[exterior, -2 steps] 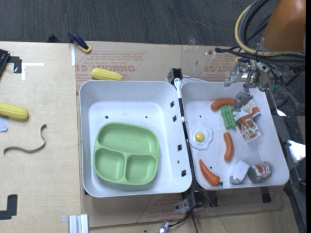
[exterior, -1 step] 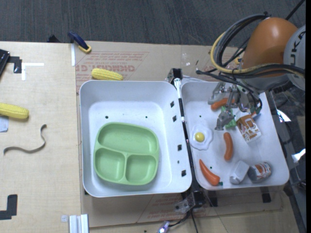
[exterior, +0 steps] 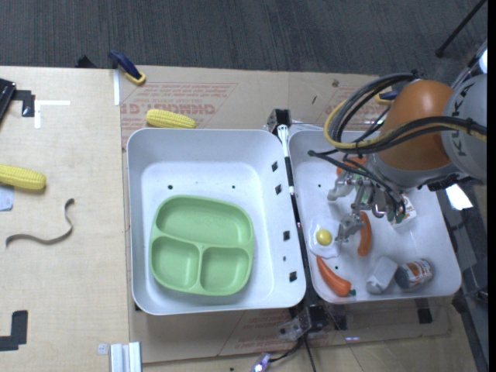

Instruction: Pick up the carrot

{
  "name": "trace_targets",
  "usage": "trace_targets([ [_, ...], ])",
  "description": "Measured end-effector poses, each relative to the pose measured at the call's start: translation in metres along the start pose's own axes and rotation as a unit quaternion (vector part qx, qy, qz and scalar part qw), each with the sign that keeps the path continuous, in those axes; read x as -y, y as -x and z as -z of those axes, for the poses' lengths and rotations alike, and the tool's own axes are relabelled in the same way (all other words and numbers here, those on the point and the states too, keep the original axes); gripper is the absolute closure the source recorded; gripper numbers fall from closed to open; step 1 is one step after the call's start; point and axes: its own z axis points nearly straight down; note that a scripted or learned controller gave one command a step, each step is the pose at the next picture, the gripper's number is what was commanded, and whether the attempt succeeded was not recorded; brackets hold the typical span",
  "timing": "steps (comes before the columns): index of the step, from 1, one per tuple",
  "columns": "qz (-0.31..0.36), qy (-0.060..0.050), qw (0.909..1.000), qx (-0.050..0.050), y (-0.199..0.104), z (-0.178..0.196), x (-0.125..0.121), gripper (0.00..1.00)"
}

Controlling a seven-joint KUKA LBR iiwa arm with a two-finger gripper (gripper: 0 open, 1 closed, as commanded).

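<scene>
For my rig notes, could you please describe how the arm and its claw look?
The arm is grey with a glossy orange band above the wrist. Black and yellow cables loop around it. The claw is a small silvery metal assembly with thin fingers.

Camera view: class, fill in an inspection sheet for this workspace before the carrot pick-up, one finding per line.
Surface: two white bins; left bin, right bin.
Job's things: carrot lying at the right bin's front left.
Clutter: green divided plate in left bin; fried egg, sausage, can in right bin.
Grippers: gripper low beside the sausage.
Cables: black and yellow cables loop over the arm.
Surroundings: two corn cobs on the bench.
</scene>
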Motion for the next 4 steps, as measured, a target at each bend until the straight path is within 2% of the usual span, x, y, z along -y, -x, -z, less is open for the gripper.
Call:
trace_targets([
  [1, -0.123, 0.0, 0.9924, 0.0, -0.05, 0.001, 0.012, 0.0],
  [2, -0.094, 0.0, 0.9955, 0.005, -0.093, 0.002, 0.022, 0.0],
  [3, -0.12, 0.0, 0.9928, 0.001, -0.016, 0.005, 0.052, 0.0],
  [4, -0.107, 0.0, 0.9943, -0.001, -0.055, 0.0, 0.011, 0.0],
])
